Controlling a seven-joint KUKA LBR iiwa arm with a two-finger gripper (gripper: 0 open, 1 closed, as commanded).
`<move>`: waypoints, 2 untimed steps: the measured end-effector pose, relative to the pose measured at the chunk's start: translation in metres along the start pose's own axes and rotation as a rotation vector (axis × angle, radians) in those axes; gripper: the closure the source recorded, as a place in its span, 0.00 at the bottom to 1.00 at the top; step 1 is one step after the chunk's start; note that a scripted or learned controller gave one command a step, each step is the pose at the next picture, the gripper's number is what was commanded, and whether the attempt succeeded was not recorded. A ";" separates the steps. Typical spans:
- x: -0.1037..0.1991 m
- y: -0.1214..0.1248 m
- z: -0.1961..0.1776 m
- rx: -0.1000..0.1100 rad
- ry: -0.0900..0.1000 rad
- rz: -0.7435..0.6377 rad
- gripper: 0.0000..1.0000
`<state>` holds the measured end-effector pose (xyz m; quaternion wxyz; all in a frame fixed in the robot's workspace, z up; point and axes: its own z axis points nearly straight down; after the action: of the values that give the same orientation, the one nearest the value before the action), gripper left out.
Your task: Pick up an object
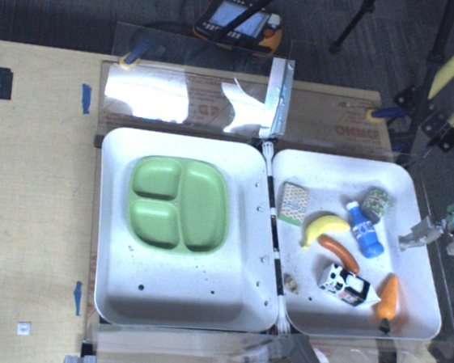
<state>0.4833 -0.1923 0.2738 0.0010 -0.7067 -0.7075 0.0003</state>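
Over at the right edge of the bench, the gripper (431, 234) hangs just past the rim of the right bin (429, 209), a small pale metal shape at the end of an arm that barely comes into the camera view. From where I stand I cannot tell how it is set; it is too small and too blurred against the bin's edge. Nothing sits in it that I can make out, so I'd judge the pick has not begun in earnest: no object has been lifted, and everything lies on the bin floor.

All the candidates are in that right bin. A yellow banana (325, 227) curves near the middle, with a red-orange sausage (339, 252) lying just below it, the two touching or very nearly so. Beside them on the gripper's side is a blue bottle (365, 233), lying tilted, with a small greenish can or jar (377, 202) just above it near the back wall. A flat checked card or packet (293, 203) rests by the divider. Toward the front there is a black-and-white carton (345, 285), and a carrot (390, 296) lies close to the front right corner.

The left bin (116, 221) holds a green divided plate (180, 204), lying flat and well apart from the arm.

What's left, I reckon, is the whole job: come in over the bin, descend on one item, close and lift. The bottle and the carrot lie nearest the gripper.
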 end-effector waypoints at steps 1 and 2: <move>0.012 0.081 0.073 -0.004 -0.003 -0.098 0.00; 0.009 0.115 0.166 -0.018 -0.007 -0.192 0.00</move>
<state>0.5975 -0.1832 0.1076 -0.0079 -0.6355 -0.7721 -0.0037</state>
